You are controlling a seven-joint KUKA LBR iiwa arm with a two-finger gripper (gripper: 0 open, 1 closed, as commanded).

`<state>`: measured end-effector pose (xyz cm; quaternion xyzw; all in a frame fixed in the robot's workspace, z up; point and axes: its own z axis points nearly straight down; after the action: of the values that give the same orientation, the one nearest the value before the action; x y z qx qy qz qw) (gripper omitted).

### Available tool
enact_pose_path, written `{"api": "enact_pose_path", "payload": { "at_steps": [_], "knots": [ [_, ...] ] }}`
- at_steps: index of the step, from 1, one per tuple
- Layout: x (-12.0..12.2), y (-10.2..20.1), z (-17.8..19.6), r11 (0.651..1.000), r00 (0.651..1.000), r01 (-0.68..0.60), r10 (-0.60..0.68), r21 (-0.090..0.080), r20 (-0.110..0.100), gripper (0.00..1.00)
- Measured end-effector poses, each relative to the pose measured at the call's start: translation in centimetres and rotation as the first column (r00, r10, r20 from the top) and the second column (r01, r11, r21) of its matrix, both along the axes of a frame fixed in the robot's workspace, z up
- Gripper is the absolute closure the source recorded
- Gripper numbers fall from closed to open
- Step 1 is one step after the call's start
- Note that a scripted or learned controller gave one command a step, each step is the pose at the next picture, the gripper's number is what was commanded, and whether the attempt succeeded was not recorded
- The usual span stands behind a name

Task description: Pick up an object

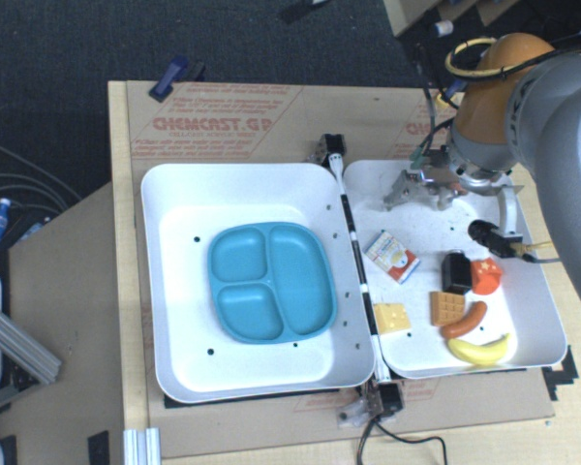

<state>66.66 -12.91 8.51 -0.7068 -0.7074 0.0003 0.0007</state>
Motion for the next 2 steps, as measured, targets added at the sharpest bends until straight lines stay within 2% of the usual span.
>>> {"api": "enact_pose_path", "payload": {
  "at_steps": [1,2],
  "knots": [
    [0.0,0.2,0.0,1.000,1.000,0.000,0.000,-0.001,0.000,0.00],
    [-6.0,0.3,-0.1,1.000,1.000,0.002,-0.002,0.000,-0.001,0.00]
  ]
}}
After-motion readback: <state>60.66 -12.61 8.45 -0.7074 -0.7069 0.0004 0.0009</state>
